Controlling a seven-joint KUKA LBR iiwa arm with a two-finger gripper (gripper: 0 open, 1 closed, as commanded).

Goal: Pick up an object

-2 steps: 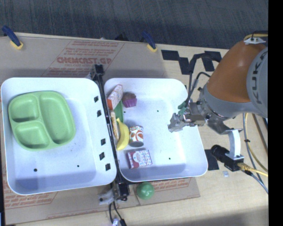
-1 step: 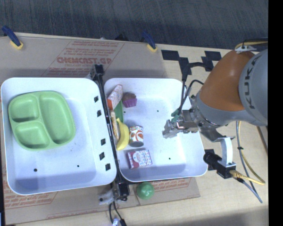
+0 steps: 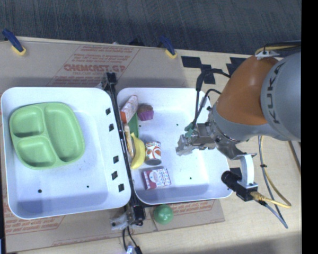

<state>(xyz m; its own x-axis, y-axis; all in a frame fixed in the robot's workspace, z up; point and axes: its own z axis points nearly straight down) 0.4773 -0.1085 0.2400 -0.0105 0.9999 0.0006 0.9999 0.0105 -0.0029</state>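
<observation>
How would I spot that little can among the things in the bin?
Find the right bin, the one without the green tray. Along its left wall lies a row of items; the small can sits beside the banana, above a red packet. It alone is cylindrical, white with orange markings.

The arm (image 3: 265, 97) reaches in from the right, its grey body and broad orange band (image 3: 244, 97) bulking large behind the hand. The wrist bends down and to the left, ending in the gripper (image 3: 183, 145), which points leftward and slightly downward in the camera view. Its metal fingers are small and blurred, so their spacing cannot be judged. Nothing can be made out between them. Just behind the gripper sits the grey wrist housing; below and to the right of it a black fitting (image 3: 237, 186) with cables hangs off the arm.
</observation>
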